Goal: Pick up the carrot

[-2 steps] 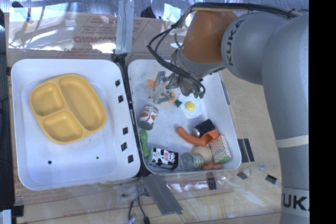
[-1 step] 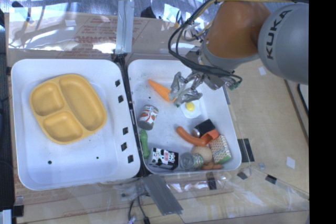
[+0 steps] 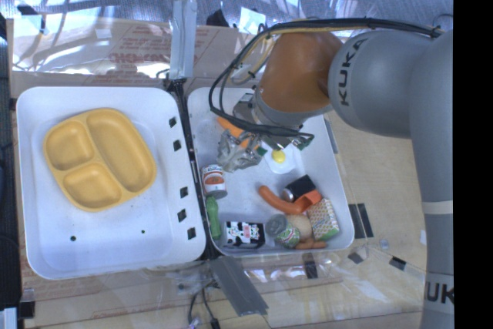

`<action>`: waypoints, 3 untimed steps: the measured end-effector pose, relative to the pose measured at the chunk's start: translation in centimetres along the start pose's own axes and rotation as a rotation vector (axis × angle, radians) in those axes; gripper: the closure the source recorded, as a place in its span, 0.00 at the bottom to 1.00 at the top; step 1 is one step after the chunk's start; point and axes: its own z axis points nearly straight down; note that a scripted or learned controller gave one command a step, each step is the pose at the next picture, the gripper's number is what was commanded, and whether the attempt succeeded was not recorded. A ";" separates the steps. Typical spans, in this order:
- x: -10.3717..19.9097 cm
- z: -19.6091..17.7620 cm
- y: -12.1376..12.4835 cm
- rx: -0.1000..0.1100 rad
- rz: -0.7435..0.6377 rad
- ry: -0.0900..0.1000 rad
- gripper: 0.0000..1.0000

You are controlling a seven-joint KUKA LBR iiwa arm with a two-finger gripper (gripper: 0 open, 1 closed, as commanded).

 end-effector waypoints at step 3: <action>1.1 -10.4 4.3 0.006 0.073 -0.004 1.00</action>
